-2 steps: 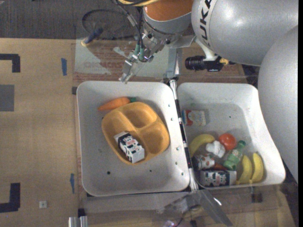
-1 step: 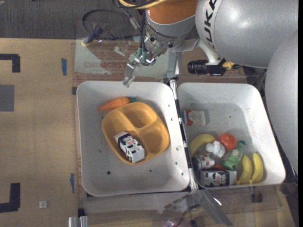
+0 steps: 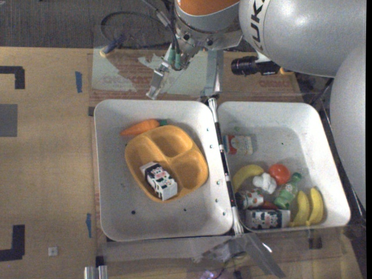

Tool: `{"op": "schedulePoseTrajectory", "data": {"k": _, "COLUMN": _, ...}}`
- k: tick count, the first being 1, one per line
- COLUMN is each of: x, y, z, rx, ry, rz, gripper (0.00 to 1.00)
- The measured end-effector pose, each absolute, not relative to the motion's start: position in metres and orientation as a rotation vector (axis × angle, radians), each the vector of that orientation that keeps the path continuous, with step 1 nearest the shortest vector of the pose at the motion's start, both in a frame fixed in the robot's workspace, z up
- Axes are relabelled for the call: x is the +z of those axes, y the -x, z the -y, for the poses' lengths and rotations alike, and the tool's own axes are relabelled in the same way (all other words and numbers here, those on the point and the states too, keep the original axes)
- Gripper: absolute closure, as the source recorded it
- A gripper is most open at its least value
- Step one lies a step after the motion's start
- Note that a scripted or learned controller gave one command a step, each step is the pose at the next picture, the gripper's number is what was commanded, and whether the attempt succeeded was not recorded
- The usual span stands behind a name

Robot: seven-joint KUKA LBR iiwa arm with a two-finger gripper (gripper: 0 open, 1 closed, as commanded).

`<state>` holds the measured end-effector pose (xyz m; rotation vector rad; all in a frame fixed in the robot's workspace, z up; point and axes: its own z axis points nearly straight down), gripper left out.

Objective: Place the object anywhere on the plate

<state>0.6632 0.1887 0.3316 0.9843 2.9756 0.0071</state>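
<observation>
**Yellow plate carrying a small carton**

Yellow and divided, the plate [image 3: 168, 161] is lying in the left bin [image 3: 110, 173], and a small black-and-white carton [image 3: 159, 180] is sitting in its near-left compartment. A carrot [image 3: 139, 127] is resting against the plate's far rim. The gripper [image 3: 183, 86] is hanging beyond the far edge of the bins, its two fingers standing apart with nothing between them. The right bin [image 3: 302, 127] is holding bananas [image 3: 308, 207], a green bottle [image 3: 287, 192], another carton [image 3: 266, 218] and a small box [image 3: 240, 144].
</observation>
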Motion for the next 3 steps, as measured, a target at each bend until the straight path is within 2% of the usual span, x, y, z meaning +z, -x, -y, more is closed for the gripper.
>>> {"op": "schedulePoseTrajectory", "data": {"k": 1, "x": 0.407, "y": -0.659, "z": -0.225, "rx": 0.008, "ry": -0.561, "rz": -3.082, "gripper": 0.00}}
{"op": "schedulePoseTrajectory", "data": {"k": 2, "x": 0.437, "y": -0.656, "z": -0.196, "rx": 0.006, "ry": -0.077, "rz": -3.130, "gripper": 0.00}}
{"op": "schedulePoseTrajectory", "data": {"k": 3, "x": 0.402, "y": -0.643, "z": -0.168, "rx": 0.003, "ry": -0.200, "rz": -3.132, "gripper": 0.00}}
